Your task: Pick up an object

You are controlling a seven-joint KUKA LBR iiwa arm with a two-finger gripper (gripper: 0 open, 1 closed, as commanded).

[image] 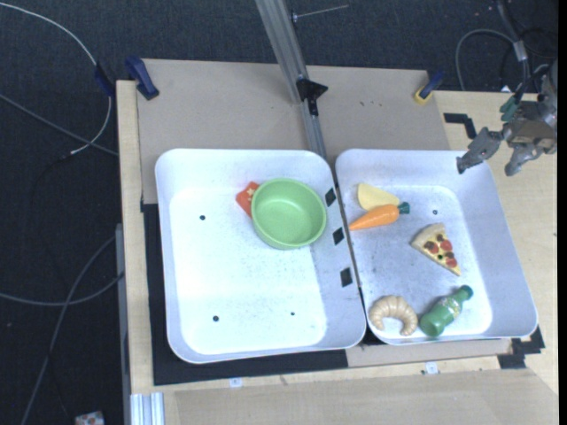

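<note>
Camera view: toy food lies in the right bin [496, 228], with a carrot [376, 218] against a yellow wedge [374, 195], a pizza slice [437, 247], a croissant [395, 313] and a green bottle [444, 312]. A green bowl [288, 212] sits in the left bin [186, 264]. Above the right bin's far right corner, the gripper [498, 151] hangs with its fingers spread, holding nothing.

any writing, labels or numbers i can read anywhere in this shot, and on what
None can be read.
The green bottle may carry a label, too small and blurred to tell.
The green bowl, carrot, pizza slice, croissant and both white bins show no print.
</note>
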